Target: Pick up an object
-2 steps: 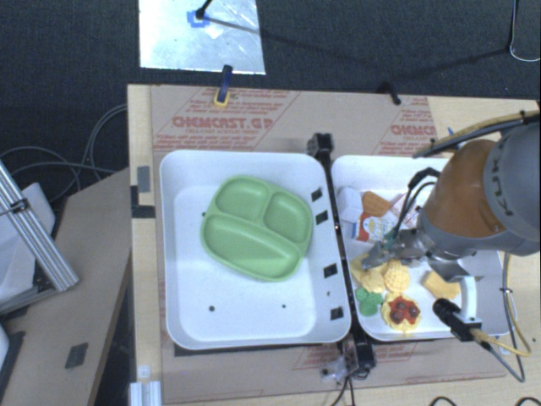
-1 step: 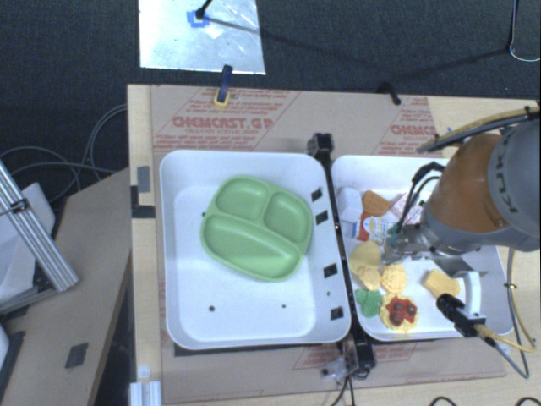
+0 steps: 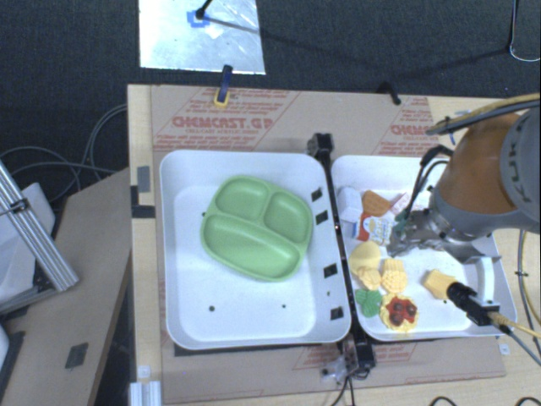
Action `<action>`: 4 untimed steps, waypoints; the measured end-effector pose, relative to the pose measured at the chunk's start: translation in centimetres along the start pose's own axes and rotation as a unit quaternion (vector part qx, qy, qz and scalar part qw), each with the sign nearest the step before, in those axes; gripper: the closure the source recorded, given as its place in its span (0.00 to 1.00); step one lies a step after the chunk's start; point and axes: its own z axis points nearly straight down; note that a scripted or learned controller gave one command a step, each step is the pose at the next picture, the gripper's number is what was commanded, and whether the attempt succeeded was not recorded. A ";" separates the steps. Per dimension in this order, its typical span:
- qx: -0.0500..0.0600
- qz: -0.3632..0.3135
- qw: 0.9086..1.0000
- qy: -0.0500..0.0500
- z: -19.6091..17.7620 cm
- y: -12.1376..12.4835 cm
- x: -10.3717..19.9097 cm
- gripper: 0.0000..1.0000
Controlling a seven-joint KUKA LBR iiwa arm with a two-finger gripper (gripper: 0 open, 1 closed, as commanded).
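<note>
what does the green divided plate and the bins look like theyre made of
Green divided plate: likely moulded plastic, matte, with soft rounded compartment edges and even colour. Left bin and right bin: seemingly thin white plastic, smooth, slightly glossy, with rounded rims.

I count two shallow white plastic bins (image 3: 182, 252), one green three-compartment plastic tray (image 3: 256, 227) in the left bin, and roughly eight small toy food pieces (image 3: 390, 276) clustered in the right.

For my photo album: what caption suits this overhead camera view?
Robot arm reaching into the right bin of toy food, beside a green divided plate in the left bin.
</note>
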 end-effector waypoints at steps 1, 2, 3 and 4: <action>-0.001 0.000 1.000 0.000 -5.7 -0.7 -0.3 1.00; 0.001 0.000 1.000 0.000 -7.6 -0.5 -0.3 1.00; 0.001 -0.003 1.000 0.001 -8.4 1.7 5.3 1.00; 0.003 -0.001 1.000 0.001 -6.5 2.1 8.2 1.00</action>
